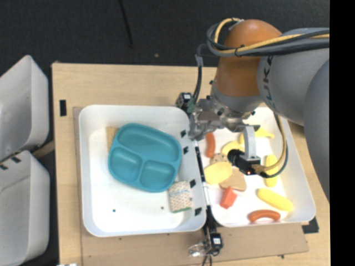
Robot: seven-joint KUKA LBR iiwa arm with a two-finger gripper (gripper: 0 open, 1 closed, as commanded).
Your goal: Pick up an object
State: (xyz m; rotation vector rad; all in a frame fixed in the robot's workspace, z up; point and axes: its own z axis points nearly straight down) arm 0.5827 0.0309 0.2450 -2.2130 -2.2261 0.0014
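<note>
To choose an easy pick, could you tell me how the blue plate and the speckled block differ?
The plate is plain blue; the block is pale with speckles. The plate is far larger; the block is small, near the bin's right wall. The plate is shallow with three compartments; the block is chunky. Both lie in the left bin.

Tan slab (112, 133) half under blue plate (145, 157); right bin (302, 203) back behind arm (244, 65)
</note>
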